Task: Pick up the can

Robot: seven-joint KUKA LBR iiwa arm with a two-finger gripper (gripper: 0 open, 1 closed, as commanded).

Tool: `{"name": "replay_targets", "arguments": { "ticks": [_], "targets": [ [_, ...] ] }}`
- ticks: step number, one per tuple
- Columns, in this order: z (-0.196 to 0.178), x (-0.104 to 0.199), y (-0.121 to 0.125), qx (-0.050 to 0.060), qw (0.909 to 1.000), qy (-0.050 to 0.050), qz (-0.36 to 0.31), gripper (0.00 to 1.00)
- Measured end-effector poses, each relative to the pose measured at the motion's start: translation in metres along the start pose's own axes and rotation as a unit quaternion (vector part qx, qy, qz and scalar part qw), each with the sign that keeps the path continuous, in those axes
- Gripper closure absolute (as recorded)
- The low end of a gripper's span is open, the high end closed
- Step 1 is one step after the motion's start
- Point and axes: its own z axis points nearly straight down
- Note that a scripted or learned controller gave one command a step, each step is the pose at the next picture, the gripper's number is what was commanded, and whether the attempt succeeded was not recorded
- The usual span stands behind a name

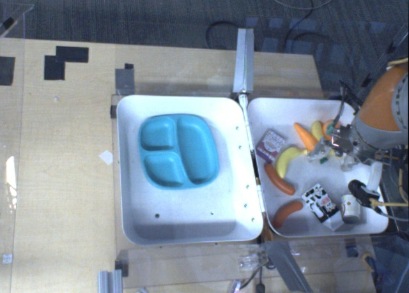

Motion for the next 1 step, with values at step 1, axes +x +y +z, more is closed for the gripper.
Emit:
{"name": "replay_targets", "arguments": {
  "ticks": [1],
  "targets": [
    [0.0017, 0.0218, 0.0847, 0.032, 0.9991, -0.003, -0.027, 0.00]
  ]
}}
